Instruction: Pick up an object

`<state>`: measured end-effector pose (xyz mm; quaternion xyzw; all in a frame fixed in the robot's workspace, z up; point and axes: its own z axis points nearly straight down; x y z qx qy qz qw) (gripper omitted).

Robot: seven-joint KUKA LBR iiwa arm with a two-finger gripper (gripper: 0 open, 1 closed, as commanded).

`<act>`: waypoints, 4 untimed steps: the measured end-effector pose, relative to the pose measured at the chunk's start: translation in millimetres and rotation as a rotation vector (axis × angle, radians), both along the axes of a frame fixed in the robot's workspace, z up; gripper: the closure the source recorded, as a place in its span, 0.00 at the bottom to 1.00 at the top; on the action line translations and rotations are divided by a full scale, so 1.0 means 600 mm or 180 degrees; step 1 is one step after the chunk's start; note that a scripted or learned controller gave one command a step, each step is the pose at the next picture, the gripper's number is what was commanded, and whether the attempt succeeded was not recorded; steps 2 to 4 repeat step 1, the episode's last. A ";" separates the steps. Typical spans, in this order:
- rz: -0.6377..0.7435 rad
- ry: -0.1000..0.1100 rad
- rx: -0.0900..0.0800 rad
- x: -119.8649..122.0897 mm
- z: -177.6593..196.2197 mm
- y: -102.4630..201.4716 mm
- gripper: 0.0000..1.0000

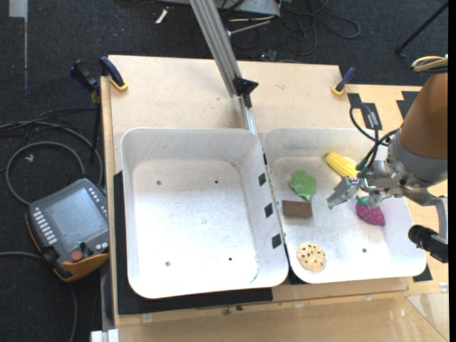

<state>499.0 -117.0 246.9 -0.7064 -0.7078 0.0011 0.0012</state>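
Seen from above at a slant: two shallow white bins side by side on a pale wooden bench [185, 91]. Left bin [135, 155] with a bare white floor. Right bin [399, 258] holding five small things. Near its centre, a green leaf-shaped piece [303, 184]; just below that, at 6 o'clock, a brown block [297, 209]; toward 7 o'clock, near the front rim, a round speckled cookie [311, 256]. At 1 o'clock from centre, a yellow corn cob [341, 165]. At 3 o'clock, a magenta berry-like object [371, 213].

Reaching in from the right, grey arm with orange band [432, 116]; gripper [347, 191] low over the right bin, between the corn cob and the magenta object, close to both. Fingers slightly spread, nothing seen between them.

Outside the bench at 9 o'clock, a teach pendant [69, 226] on dark carpet.
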 end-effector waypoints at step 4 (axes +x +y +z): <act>-0.0007 -0.0011 -0.0001 0.001 0.002 0.000 0.00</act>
